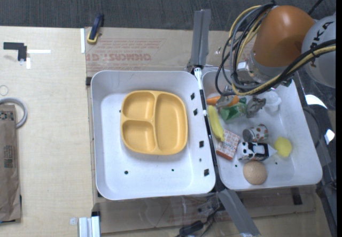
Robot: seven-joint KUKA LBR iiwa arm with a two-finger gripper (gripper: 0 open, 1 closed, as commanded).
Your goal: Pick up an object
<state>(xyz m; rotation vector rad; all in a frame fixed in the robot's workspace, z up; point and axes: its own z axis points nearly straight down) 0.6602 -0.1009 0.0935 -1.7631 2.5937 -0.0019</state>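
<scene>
Nearby, banana (215, 123), egg (255, 172), yellow tray (154, 122)

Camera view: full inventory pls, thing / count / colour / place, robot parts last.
white bins: 2, white, side by side on the bench
divided plate: 1, yellow, middle of the left bin
banana: 1, yellow, right bin by its left wall
carton: 1, red and white, right bin, beside the banana
cow toy: 1, black and white, right bin, near front
egg: 1, tan, right bin, front
lemon: 1, yellow, right bin, right of the cow toy
green item: 1, green, right bin under the arm, type unclear
arm: 1, grey with orange band, over the right bin
gripper: 1, down among the right bin's items, fingers unclear
</scene>
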